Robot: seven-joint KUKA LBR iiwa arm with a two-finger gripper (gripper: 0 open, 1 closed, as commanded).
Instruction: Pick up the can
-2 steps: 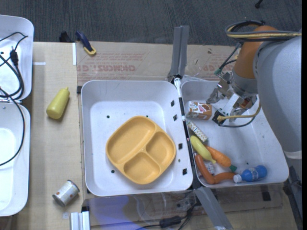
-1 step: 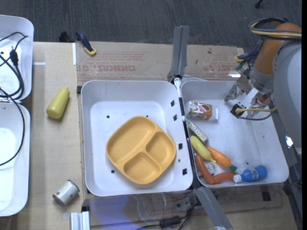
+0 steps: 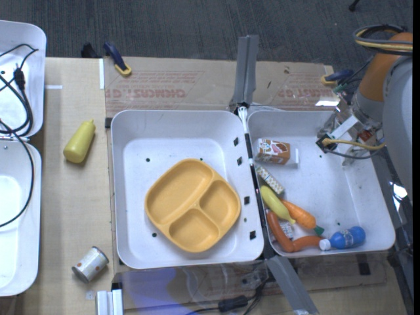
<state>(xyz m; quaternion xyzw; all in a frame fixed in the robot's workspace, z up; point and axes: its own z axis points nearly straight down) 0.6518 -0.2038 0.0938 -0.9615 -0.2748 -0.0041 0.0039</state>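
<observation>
The can (image 3: 90, 264) is small and silver with a red-and-white label. It lies on its side on the brown bench, outside both bins, just off the left bin's near left corner. My gripper (image 3: 342, 135) hangs over the far right corner of the right bin (image 3: 341, 186), a long way from the can. The wrist and its fittings hide the gripper's tip, and nothing shows in its grasp.
A yellow divided plate (image 3: 192, 205) lies in the left bin (image 3: 131, 176). The right bin holds a juice carton (image 3: 272, 151), banana (image 3: 275, 203), carrot (image 3: 302, 215), sausage (image 3: 289, 239) and blue bottle (image 3: 346, 238). A mustard bottle (image 3: 79, 142) lies left of the bins.
</observation>
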